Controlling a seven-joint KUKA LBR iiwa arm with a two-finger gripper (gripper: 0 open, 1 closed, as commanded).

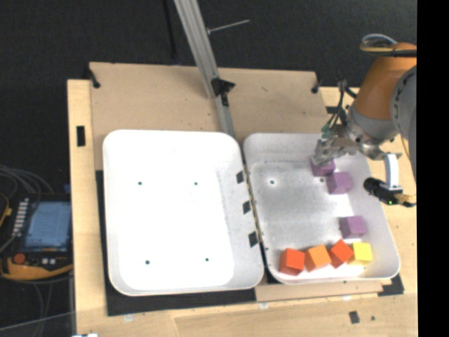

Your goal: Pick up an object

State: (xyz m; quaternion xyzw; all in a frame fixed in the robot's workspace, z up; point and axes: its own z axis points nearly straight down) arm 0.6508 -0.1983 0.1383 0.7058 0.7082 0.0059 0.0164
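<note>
Where bin wall nears: hand (crowded)

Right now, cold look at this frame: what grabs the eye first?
The row of bright blocks along the right bin's near edge: orange block, lighter orange block, red-orange block and yellow block. Next, the end effector, low at that bin's far side, right over a purple block, with two more purple blocks nearby. The left bin is a plain white expanse beside it.
</note>
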